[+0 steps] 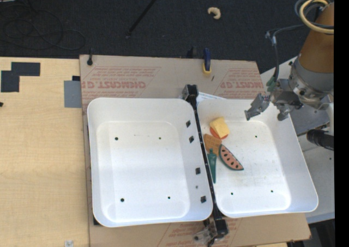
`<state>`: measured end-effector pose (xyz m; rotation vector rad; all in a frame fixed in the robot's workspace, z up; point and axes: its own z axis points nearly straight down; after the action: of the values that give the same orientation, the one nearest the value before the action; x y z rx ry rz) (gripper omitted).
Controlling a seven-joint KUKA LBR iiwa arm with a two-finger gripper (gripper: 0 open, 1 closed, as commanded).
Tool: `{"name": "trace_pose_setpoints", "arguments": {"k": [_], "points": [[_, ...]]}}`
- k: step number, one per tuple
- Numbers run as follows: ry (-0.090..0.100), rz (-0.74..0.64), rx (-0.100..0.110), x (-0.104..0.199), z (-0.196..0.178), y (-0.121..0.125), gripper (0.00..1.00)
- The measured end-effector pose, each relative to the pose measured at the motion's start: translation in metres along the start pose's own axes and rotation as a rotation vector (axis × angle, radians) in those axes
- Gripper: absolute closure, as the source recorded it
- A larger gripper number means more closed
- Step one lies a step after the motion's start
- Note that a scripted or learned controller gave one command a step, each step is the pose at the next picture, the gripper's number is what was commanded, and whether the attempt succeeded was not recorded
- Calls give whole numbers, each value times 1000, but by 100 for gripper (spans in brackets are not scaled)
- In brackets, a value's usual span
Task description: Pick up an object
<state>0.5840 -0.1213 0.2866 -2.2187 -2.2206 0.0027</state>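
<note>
The right bin (283, 186) holds a small cluster at its left side: a yellow block (220, 128), a watermelon slice (231, 160), a brown-orange piece (211, 143) and a thin green piece (212, 165) against the left wall. My gripper (269, 112) hovers over the bin's far right corner, well to the right of the yellow block and above it. Its two fingers stand apart, open, with nothing between them.
The left bin (103, 131) lies beside the right one, with a black clip strip (199, 148) between them. Both rest on a cardboard sheet (142, 77). A blue clamp (206, 60) sits at the cardboard's far edge. The arm's orange band (322, 28) rises at the right.
</note>
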Motion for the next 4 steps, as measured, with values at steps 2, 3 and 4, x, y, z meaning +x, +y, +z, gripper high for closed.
{"name": "trace_pose_setpoints", "arguments": {"k": [2,3,4], "points": [[-2,2,-7,35,199,-3,0],[0,8,2,34,189,-6,100],[1,-8,-14,106,92,59,100]]}}
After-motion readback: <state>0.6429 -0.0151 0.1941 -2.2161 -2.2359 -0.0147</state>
